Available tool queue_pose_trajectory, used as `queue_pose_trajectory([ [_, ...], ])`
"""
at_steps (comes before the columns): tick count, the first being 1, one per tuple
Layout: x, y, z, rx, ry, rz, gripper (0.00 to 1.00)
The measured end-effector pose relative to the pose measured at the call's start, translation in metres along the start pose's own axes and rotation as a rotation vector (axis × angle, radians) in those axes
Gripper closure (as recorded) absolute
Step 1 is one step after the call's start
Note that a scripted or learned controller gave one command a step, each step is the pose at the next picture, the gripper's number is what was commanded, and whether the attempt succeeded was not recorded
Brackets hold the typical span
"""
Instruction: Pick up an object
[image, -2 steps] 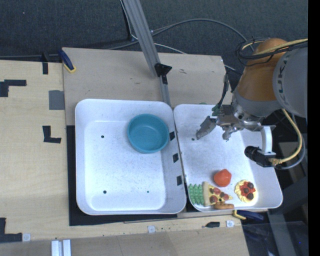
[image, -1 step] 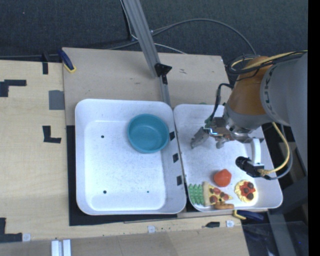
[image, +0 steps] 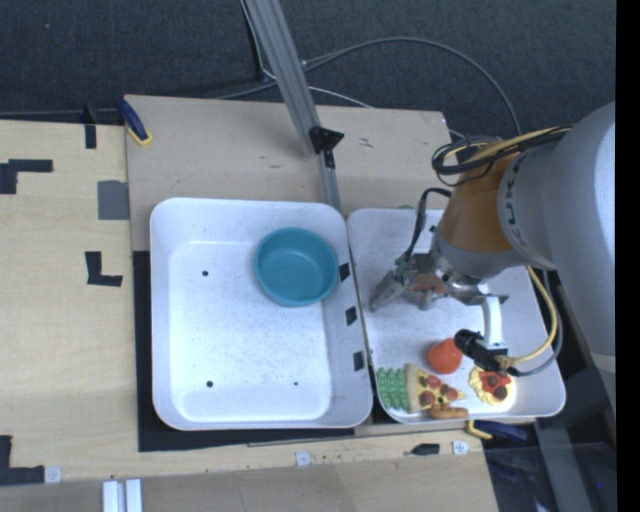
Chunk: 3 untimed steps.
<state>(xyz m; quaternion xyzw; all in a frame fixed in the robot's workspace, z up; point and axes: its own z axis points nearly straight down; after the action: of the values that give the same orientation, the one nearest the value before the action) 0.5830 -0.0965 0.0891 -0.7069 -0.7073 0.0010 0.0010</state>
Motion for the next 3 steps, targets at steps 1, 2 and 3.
queue_pose_trajectory([
  [1,0.0,0.001,-0.013,-0.003,0.0,0.0,1.0],
  [2,0.001,-0.006,-0.072,-0.006,0.0,0.0,1.0],
  [3,0.0,-0.002,-0.114,-0.005,0.0,0.0,1.0],
])
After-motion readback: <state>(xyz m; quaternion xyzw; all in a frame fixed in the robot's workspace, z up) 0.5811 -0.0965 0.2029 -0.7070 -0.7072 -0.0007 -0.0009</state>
